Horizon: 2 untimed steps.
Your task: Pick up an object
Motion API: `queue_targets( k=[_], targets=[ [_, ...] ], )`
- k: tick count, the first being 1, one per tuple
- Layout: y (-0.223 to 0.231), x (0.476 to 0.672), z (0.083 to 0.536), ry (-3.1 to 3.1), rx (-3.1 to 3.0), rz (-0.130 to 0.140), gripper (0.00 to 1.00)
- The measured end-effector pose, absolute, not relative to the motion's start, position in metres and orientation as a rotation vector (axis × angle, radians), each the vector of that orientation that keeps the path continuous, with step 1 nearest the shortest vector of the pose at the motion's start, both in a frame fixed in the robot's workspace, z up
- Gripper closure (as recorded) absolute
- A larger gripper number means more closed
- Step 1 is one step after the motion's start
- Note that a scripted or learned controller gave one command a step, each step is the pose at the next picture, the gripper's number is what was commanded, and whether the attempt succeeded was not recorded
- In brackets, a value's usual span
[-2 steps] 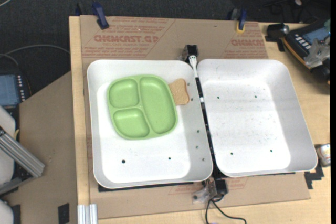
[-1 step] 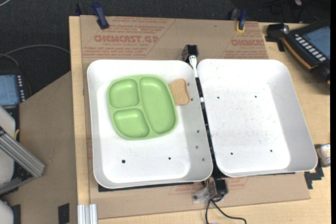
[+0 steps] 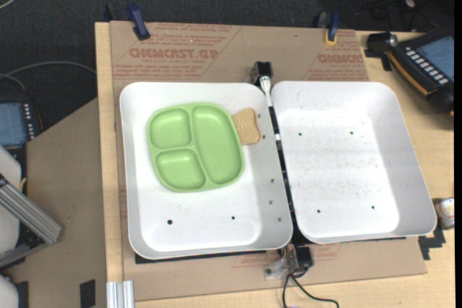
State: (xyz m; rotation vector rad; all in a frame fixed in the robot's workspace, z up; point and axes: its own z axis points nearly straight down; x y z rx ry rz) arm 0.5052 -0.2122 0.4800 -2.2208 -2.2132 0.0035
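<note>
Green divided plate (image 3: 195,148) lies in the left bin (image 3: 144,220); a tan cracker-like piece (image 3: 247,126) touches the plate's right rim.

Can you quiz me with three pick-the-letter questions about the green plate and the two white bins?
1. Where is the green plate?
A. left bin
B. right bin
C. the floor

2. How many sections does the plate have?
A. two
B. three
C. five

3. How does the tan cracker-like piece lie?
A. in a plate section
B. in the right bin
C. against the plate's right rim

Answers: 1 A, it sits inside the left bin. 2 B, ridges split it into three. 3 C, it lies touching the rim, outside the sections.
</note>
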Motion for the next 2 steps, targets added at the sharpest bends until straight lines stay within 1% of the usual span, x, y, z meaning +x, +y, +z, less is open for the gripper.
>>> queue_targets(
  k=[1, 2],
  targets=[
    [-0.171, 0.478, 0.383, -2.216, -2.211, 0.007, 1.00],
    [-0.218, 0.501, 0.412, -2.224, -2.230, -0.002, 1.00]
  ],
)
